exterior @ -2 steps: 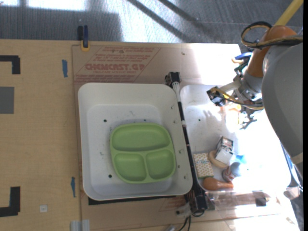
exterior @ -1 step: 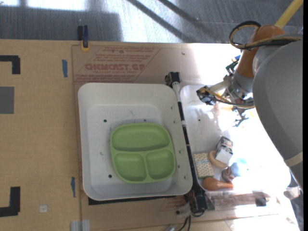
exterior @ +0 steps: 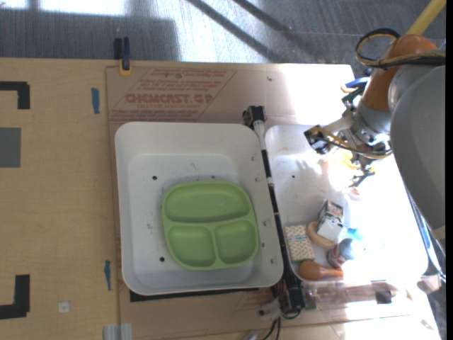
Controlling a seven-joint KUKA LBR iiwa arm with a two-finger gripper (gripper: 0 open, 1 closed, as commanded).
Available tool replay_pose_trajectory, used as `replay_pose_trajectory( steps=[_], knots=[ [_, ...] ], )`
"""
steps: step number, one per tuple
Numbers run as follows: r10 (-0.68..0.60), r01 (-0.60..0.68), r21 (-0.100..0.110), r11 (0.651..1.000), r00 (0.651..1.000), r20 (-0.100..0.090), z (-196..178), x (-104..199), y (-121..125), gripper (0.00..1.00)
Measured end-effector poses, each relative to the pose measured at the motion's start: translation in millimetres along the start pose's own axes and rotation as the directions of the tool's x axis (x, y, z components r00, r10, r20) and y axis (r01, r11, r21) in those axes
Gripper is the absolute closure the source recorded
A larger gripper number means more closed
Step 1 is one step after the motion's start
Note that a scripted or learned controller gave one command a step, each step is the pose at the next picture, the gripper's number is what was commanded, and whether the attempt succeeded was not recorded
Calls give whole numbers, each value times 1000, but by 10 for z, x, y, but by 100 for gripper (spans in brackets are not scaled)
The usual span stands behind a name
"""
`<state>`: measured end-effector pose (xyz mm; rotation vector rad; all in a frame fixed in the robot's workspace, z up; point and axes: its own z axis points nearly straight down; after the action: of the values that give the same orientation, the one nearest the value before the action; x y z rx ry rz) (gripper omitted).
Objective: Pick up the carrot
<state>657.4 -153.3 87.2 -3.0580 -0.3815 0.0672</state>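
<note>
- Nearest the camera, the carrot (exterior: 320,269) lies at the near edge of the right bin (exterior: 283,154), touching a clutter of small items (exterior: 330,227)
- Gripper (exterior: 345,142) hangs over that bin's far end, well apart from the carrot; open or closed, I cannot tell
- Best approach, I judge: descend straight onto the carrot's middle, clear of the bin wall
- Green divided plate (exterior: 209,224) sits in the left bin (exterior: 134,190)

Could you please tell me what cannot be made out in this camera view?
- Tool: open or shut is unclear; glare and cables hide its tips.
- Right bin: far side washed out by light.
- Carrot: partly in glare.
- Items by it: too small to identify.
</note>
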Motion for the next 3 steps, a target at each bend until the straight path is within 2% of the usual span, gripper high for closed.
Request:
replay_pose_trajectory(
  steps=[1,2,3],
  knots=[
    [41,-43,-52,998,998,-36,48,-517,-710,0],
    [48,-50,-58,997,998,-42,3,-265,-11,0],
    [23,-23,32,999,1000,13,-46,-134,253,0]
  ],
)
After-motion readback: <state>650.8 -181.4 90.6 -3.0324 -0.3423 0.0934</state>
